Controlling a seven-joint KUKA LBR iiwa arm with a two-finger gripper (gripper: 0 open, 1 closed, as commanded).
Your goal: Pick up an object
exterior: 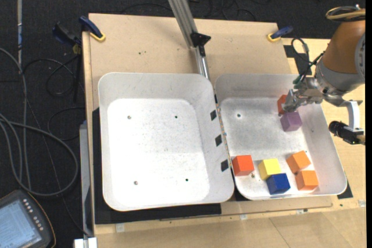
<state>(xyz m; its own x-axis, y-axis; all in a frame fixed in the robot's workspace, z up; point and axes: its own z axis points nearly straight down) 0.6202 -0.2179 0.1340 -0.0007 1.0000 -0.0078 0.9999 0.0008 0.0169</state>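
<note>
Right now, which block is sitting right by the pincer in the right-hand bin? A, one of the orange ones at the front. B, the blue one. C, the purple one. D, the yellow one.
C: the purple block lies just below the pincer at the back of the right bin, while the blue block and yellow block sit at the front edge.

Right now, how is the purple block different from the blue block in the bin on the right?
The small purple cube-shaped block sits near the far side of the right white bin, directly under the gripper; the small blue cube-shaped block lies at the near edge. The purple block has one orange neighbour behind it, while the blue one touches the yellow block, among other blocks. Both look like similar-sized cubes resting on the bin floor.
</note>
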